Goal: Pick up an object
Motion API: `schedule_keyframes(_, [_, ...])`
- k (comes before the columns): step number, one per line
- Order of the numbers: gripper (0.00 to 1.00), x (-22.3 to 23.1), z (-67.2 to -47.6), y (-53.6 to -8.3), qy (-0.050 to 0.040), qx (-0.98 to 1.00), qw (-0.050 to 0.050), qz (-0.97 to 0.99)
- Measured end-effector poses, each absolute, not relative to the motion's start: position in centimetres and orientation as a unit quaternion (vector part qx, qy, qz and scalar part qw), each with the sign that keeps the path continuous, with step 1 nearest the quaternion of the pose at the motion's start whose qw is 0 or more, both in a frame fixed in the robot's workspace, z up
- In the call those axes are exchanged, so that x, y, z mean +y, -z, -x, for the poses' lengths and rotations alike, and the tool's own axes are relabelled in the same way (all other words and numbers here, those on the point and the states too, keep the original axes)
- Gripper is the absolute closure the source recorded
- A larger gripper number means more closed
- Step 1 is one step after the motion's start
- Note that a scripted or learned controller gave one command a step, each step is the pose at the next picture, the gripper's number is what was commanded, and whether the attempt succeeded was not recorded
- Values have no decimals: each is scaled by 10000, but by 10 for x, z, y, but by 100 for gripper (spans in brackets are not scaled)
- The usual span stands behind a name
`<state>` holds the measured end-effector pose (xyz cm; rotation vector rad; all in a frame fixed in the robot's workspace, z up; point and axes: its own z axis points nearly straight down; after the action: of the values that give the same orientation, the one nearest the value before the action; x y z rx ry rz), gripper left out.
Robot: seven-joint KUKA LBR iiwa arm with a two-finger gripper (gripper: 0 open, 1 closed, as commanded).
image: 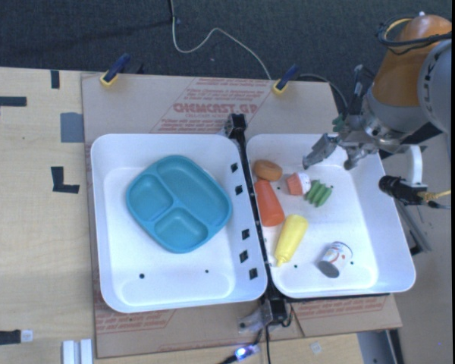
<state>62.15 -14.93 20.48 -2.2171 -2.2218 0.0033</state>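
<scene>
Right, on my left the blue tray [179, 202] fills its bin; the right bin [364, 275] crowds carrot [268, 203], yellow bottle [290, 238] and green piece [318, 194] by the divider. My hand [332, 149] hovers spread at the far edge, holding nothing.

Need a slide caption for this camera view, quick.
Gripper open above right bin of toy food; blue tray in left bin.
</scene>
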Motion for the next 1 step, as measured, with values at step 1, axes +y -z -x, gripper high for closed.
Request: schedule_keyframes(1, [0,-138,-622,-151,-27,-7079,34,7063])
